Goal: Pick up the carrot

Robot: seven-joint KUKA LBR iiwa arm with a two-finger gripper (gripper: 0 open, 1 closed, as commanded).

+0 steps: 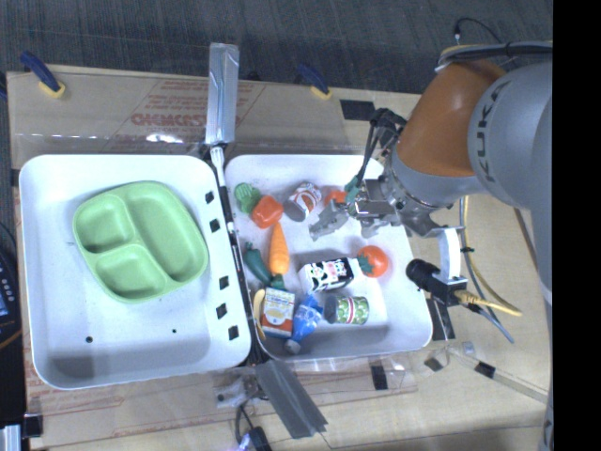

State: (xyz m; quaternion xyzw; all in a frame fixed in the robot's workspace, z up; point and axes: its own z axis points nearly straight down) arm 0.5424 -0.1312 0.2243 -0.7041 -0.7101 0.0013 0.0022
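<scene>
Two white bins sit on the counter, and in the right bin [399,322] the carrot [279,249] lies lengthwise top-to-bottom, left of and slightly below the claw [331,220], whose grip I cannot tell.

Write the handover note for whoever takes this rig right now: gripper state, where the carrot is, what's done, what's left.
Gripper: hovering in the upper middle of the right bin, holding nothing that I can see; whether its fingers are open or shut is unclear.
Carrot: lying in the right bin's left part, below the orange pepper, to the gripper's lower left, apart from it.
Done: arm is over the right bin.
Left: move to the carrot, grasp it, lift it.
</scene>
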